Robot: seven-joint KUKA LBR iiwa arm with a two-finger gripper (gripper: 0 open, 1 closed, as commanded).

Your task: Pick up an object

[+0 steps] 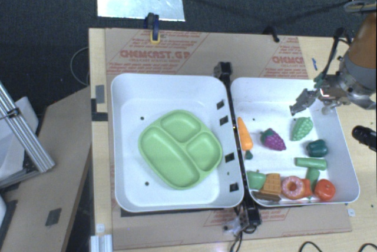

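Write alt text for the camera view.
A gripper hangs above the right bin, which holds toy foods including a carrot and purple grapes. The left bin holds a green divided plate.

A robotics lab: the bench [194,45] carries a board stamped CHEMCAST, cables trail behind it over dark carpet, and aluminium framing [23,133] stands to the bench's left.
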